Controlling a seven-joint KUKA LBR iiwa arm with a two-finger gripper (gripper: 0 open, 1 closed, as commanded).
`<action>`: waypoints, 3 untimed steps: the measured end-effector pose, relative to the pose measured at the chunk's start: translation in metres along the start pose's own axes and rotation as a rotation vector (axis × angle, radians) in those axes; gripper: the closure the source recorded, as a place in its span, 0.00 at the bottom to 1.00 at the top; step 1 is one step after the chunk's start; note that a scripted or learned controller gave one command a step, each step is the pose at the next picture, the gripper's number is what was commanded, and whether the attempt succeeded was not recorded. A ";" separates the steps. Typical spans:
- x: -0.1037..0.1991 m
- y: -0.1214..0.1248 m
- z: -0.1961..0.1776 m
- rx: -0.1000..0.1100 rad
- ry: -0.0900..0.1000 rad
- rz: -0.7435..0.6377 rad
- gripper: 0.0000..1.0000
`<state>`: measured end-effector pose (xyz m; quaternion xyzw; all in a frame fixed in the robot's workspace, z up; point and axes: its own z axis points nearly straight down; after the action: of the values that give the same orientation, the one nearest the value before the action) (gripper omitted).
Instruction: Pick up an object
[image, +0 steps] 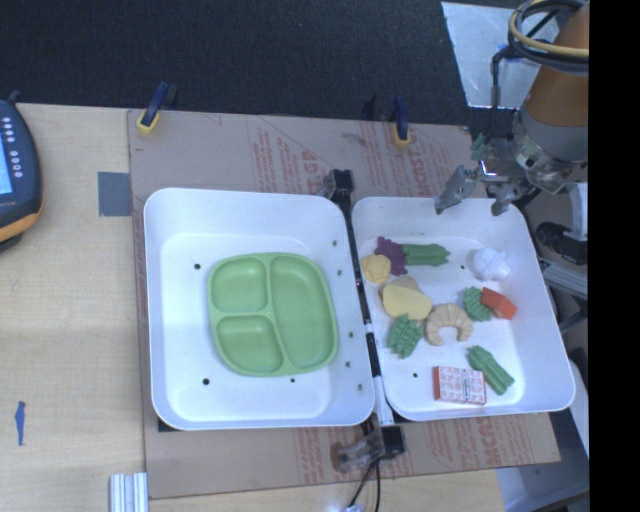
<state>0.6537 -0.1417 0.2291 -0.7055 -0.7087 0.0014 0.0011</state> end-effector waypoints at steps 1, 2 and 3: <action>-0.057 -0.102 0.069 0.012 0.002 0.007 0.00; -0.052 -0.174 0.142 0.010 0.006 0.002 0.00; -0.053 -0.170 0.128 0.002 0.001 -0.003 1.00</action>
<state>0.4834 -0.1960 0.1020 -0.7044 -0.7098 0.0018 0.0019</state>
